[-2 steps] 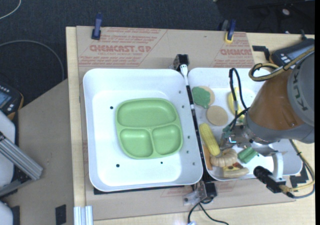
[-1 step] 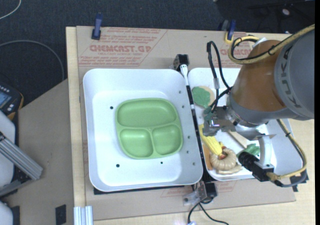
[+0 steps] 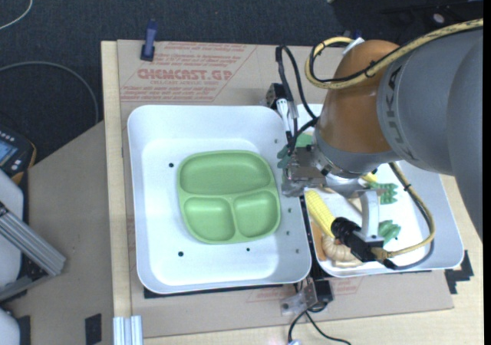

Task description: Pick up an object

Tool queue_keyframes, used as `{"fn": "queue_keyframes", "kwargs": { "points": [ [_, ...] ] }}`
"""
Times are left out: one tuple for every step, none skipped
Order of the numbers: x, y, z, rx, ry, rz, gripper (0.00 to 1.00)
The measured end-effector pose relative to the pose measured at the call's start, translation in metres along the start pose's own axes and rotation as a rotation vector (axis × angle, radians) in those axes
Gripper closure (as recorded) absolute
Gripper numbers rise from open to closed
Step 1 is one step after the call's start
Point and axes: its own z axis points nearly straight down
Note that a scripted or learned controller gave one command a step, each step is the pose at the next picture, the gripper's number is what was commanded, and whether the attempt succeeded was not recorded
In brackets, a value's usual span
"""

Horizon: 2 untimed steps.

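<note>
The arm reaches over the right bin [image 3: 449, 240] and hides most of it. My gripper [image 3: 301, 179] hangs low at that bin's left wall, just above a yellow corn cob [image 3: 319, 211] lying inside. A tan rounded object [image 3: 337, 252] rests at the bin's front. Two small green pieces [image 3: 389, 193] [image 3: 388, 229] lie further right, beside a yellow scrap [image 3: 370, 179]. A green divided plate [image 3: 229, 196] sits in the middle of the left bin [image 3: 149, 205].
Both bins rest on a cardboard sheet [image 3: 184, 67] with red lettering. A blue clip [image 3: 148, 41] lies at its far left corner. Cables and small fittings [image 3: 281, 98] stand between the bins at the back, and another fitting [image 3: 311, 295] at the front.
</note>
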Motion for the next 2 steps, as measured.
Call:
{"fn": "queue_keyframes", "kwargs": {
  "points": [
    [-0.020,-0.022,-0.180,-0.016,0.001,0.006,1.00],
    [0.019,-0.024,-0.114,0.011,-0.002,0.004,1.00]
  ]
}}
